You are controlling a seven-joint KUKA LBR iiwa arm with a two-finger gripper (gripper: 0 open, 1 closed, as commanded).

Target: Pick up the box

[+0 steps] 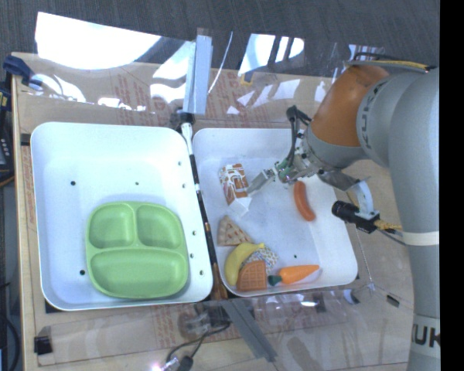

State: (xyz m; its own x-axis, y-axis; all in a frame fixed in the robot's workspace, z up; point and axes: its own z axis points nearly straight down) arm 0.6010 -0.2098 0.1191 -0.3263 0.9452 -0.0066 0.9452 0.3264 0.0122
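Note:
The box [233,182] is a small white and brown carton lying in the upper left part of the right bin [334,242]. My gripper [267,178] hangs low over the same bin, just to the right of the box, with its tip close to the box's right edge. The view does not show whether it touches the box. The grey arm with its orange band [342,118] comes in from the upper right.
A red sausage [303,201] lies just right of the gripper. A toast slice [230,230], a banana [240,258], a waffle [253,276] and a carrot [298,273] crowd the bin's front. The left bin [54,168] holds a green divided plate [136,249].

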